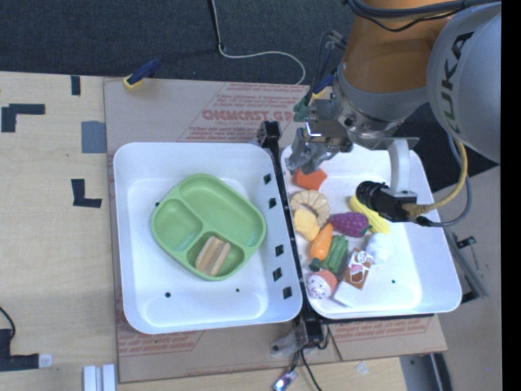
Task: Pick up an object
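Observation:
My gripper (312,155) hangs over the near-left part of the right bin (423,292), at the end of the grey and orange arm. Directly under its tip lies a small orange-red piece (311,177), touching or nearly touching it. Just below that sit a tan bread-like piece (310,199), a yellow corn-like piece (307,220), an orange carrot (321,239), purple grapes (350,223) and a yellow piece (371,216).
A green cucumber-like piece (337,255), a small red and white carton (359,270) and a round red-white piece (321,284) lie lower in the right bin. The left bin (134,186) holds a green divided plate (208,225) with a tan slice (213,253). A black divider (278,210) separates the bins.

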You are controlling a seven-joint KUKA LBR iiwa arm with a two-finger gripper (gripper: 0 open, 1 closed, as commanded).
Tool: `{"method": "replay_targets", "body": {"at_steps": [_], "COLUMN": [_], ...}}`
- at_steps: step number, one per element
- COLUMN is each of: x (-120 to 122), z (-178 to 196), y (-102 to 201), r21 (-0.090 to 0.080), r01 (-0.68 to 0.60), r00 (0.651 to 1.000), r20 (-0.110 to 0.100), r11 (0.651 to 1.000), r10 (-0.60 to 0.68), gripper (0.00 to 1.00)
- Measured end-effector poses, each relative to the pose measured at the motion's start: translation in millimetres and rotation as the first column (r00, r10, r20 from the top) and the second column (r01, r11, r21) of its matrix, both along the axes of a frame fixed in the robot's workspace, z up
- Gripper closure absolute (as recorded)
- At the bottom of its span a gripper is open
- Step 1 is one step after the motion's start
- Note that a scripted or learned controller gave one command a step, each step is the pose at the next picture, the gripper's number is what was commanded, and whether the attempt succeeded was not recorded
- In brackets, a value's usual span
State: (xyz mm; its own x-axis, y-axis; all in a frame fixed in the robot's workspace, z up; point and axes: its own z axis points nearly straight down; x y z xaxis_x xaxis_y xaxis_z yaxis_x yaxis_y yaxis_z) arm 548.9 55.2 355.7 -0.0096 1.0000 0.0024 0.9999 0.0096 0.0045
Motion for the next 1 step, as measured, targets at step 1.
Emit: {"method": "replay_targets", "body": {"at_steps": [1], "x": [-48.5], "z": [23.2], "y": [12.8], "r21": [-0.001], "r01": [0.005], "r00": [1.0], "r20": [-0.005], "r11": [1.0], "r10": [-0.005], "gripper": [1.0]}}
